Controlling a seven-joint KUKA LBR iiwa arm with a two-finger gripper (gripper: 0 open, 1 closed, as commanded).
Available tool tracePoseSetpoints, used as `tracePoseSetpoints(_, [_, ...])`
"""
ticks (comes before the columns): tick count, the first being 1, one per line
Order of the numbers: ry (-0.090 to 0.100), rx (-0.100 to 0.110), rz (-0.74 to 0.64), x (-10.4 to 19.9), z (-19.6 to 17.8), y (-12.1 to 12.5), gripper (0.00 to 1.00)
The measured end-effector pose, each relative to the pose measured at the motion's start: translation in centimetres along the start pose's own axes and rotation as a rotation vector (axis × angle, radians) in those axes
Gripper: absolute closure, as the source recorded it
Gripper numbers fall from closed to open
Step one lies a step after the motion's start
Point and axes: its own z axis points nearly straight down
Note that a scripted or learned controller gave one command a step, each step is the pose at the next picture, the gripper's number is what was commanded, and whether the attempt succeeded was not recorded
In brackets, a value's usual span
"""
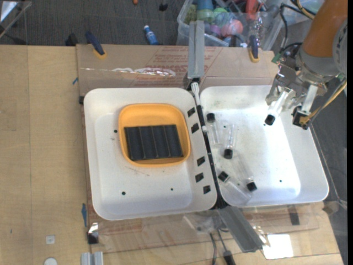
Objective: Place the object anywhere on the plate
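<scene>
Gripper up at two o'clock of the bench, hanging over the far corner of the right bin, fingers spread wide and nothing between them (released, plainly empty). Task's object, by the look of it the dark ribbed slab, lying flat in the middle of the orange plate, off at nine o'clock from the gripper and well apart from it, across the divider. Judging from that: placing done, only the retreat left. To do it well: lift straight up first, keep the spread fingers off the bin's wall at three o'clock, swing out rightward only once above the rim; no dipping back toward the plate, no brushing the slab. Now the containers. Left bin: white, shallow, holding the plate just up from centre, slab square inside the plate's raised lip with all four edges within it, a few dark specks on the floor toward six o'clock. Right bin: a scatter of small clear tubes with black caps near its nine o'clock side, one more capped piece down toward six o'clock, none touching the gripper. Row of little black tabs along the divider between the two bins, running from twelve down to six.
</scene>
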Motion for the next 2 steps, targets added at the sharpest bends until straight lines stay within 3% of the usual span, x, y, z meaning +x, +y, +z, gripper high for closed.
tracePoseSetpoints(2, [0.002,-0.004,-0.318,2.0,-5.2,-1.1,1.00])
